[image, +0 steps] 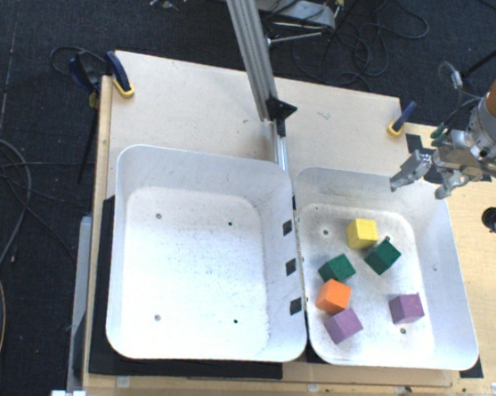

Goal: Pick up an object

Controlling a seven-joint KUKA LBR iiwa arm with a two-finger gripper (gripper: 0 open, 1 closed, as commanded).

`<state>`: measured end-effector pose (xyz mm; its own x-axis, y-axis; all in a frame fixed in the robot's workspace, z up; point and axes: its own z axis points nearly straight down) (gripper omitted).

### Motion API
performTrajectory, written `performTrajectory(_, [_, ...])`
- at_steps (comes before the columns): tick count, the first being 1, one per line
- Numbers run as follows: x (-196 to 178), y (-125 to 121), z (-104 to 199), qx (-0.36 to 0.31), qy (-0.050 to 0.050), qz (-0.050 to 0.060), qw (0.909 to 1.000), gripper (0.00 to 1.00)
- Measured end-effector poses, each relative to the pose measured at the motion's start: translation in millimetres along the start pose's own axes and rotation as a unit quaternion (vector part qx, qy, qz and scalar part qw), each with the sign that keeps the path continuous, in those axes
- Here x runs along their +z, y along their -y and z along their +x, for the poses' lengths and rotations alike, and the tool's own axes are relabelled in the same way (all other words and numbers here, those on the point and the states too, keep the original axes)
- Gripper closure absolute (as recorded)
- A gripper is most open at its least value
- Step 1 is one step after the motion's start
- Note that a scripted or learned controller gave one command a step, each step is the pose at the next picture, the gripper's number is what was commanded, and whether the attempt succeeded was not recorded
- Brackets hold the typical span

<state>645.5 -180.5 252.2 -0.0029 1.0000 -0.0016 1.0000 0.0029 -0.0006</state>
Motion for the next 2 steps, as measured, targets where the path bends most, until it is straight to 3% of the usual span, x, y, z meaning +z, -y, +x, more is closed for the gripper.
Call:
performTrajectory(1, [139,-6,3,0.001,-0.001,-0.001,1.0000,0.00])
performTrajectory(2, [158,22,41,-0.001,-0.002,0.002,1.0000,0.00])
